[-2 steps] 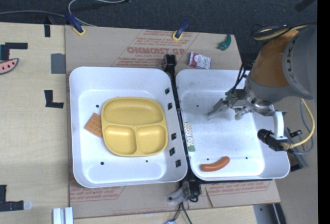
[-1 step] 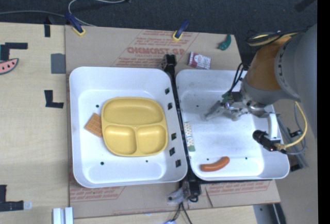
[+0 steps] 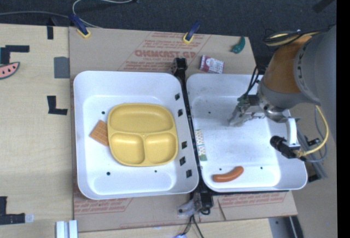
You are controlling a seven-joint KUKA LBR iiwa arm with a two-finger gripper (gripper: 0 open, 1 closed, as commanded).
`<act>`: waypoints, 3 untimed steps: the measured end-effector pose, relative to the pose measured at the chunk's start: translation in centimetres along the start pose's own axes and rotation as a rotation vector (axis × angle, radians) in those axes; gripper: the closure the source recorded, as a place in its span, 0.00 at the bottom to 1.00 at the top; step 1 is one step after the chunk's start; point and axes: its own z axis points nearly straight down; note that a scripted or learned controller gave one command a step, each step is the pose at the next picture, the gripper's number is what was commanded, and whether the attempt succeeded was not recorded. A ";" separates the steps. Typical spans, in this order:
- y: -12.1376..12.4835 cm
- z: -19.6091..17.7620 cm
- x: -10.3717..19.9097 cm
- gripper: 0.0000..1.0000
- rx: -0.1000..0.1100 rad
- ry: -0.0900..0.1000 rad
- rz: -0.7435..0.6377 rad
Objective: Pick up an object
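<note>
Nearest the lens, along the lower rim of the right bin [image 3: 284, 181] — a small orange-red sausage [image 3: 228, 174] is lying on its side, slightly curved, alone on the bin floor. It is sitting well apart from the gripper [image 3: 239, 117], which is hovering or resting over the upper middle of the same bin, fingers pointing toward the left. Nothing is showing between the fingers; whether they are spread or closed I cannot tell, the tips being small and blurred against the white floor. The arm [image 3: 298, 70] is reaching in from the right, its orange band visible above the wrist, cables looping beside it. A narrow printed strip [image 3: 199, 144] is lying against the right bin's left wall. In the left bin [image 3: 87, 176], a yellow divided tray [image 3: 143, 133] is sitting near the centre, three compartments facing up, and a tan cracker-like square [image 3: 100, 133] is poking out from under its left edge — touching it. Both bins are resting on a cardboard sheet [image 3: 136, 51]. A small red packet [image 3: 210, 64] is lying on the cardboard just above the right bin
</note>
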 end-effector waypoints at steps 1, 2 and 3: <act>0.0 0.0 0.0 0.00 0.000 0.000 0.000; 0.0 -0.9 0.1 1.00 0.001 0.001 -0.001; 0.0 -0.9 0.1 0.00 0.001 0.002 -0.001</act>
